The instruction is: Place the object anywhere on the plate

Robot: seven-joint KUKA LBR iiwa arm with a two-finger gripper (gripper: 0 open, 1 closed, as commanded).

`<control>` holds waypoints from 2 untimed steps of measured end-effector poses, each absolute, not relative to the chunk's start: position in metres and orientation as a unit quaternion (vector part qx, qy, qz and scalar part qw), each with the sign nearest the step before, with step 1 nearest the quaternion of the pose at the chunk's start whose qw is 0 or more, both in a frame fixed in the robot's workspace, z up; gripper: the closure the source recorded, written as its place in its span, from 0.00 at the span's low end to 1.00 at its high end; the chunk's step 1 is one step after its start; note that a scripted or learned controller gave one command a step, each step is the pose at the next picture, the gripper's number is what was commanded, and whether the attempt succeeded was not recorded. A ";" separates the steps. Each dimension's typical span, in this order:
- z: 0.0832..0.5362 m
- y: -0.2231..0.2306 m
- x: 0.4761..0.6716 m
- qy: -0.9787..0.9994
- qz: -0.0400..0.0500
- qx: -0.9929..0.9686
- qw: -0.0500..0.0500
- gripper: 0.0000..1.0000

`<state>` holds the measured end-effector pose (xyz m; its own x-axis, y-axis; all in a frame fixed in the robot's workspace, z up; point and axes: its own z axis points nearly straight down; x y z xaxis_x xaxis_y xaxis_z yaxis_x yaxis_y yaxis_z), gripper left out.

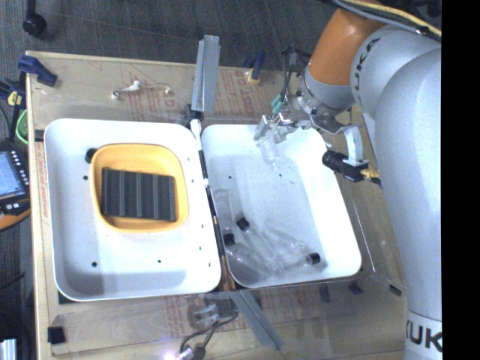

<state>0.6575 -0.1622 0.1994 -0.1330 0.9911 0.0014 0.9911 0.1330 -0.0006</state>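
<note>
Grey metal with an orange band above the wrist, the big robot arm fills the right side of the view and reaches over the far edge of the right bin. The pale wooden counter beneath carries two shallow white plastic bins side by side. The left bin holds a rounded-square yellow plate, and on that plate lies a dark grey ribbed rectangular block, well inside the rim. The right bin holds a loose cluster of clear plastic pieces with small black caps near its front edge, well apart from the plate. The arm's silvery jaws hang above the far part of the right bin, just inside its back wall; whether they are open or closed cannot be told, and nothing can be made out between them. A grey metal bar stands at the counter's far edge, above the seam between the bins.
</note>
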 end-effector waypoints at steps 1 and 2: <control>0.192 -0.090 0.657 -0.819 0.001 -0.574 0.002 1.00; 0.191 -0.010 0.656 -0.865 0.002 -0.503 0.002 1.00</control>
<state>0.6563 -0.0096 0.1906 -0.4948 0.8690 0.0022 0.8690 0.4948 -0.0049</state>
